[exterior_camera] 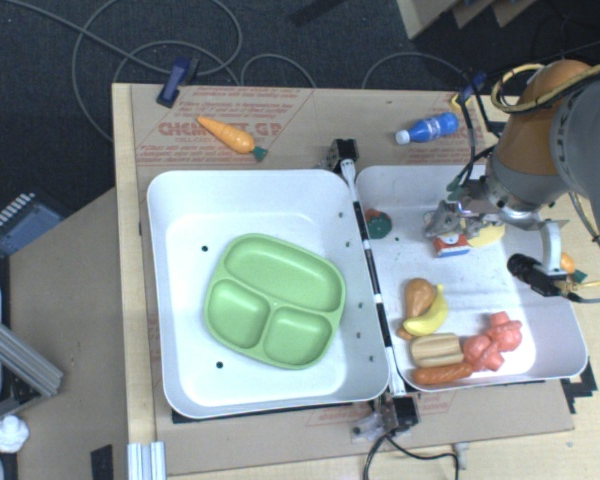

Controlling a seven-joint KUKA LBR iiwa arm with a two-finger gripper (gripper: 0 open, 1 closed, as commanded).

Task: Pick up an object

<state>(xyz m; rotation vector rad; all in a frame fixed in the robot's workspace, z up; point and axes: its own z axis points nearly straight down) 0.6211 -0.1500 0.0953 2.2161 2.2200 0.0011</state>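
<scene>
Nearest the camera and below the gripper (458,220), toy food crowds the right bin (550,363): a hot dog (437,349), a sausage (441,374), a pink figure (494,340), a banana (429,315). The gripper hangs low in that bin just above a small red-and-white object (451,245); whether it grips anything cannot be told. Left lies a green divided tray (273,300). Beyond lie a blue bottle (427,129) and a toy carrot (229,135).

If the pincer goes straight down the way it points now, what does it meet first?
Probably the small red and white object lying right under the pincer in the right bin. Depth is unclear from this slanted view, so it may already be touching it.
</scene>
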